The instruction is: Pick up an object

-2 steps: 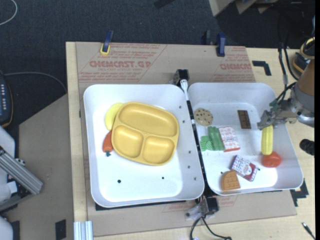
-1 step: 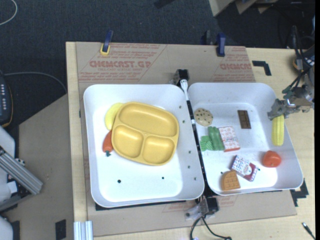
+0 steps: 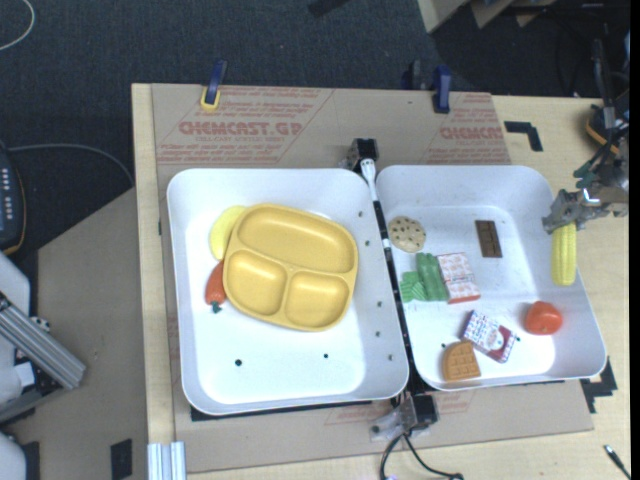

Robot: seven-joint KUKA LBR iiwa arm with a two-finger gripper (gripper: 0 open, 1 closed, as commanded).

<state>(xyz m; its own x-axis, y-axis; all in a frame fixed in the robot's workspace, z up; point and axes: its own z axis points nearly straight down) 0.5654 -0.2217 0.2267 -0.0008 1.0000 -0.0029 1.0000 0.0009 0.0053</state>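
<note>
Camera view: cardboard-topped bench (image 3: 300, 118) with two white bins (image 3: 190, 268), dark carpet (image 3: 150, 18) beyond.

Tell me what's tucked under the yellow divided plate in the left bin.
Under the yellow divided plate, a yellow piece and an orange-red, carrot-like piece poke out at its left edge. The rest is covered.

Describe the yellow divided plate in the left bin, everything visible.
The yellow divided plate looks like smooth plastic, a rounded rectangle with three compartments: one long one along the far side, two smaller ones nearer the camera. It lies flat and slightly rotated in the left bin. Its left edge overlaps a yellow item and an orange-red carrot-like toy. Nothing sits in its compartments.
</note>
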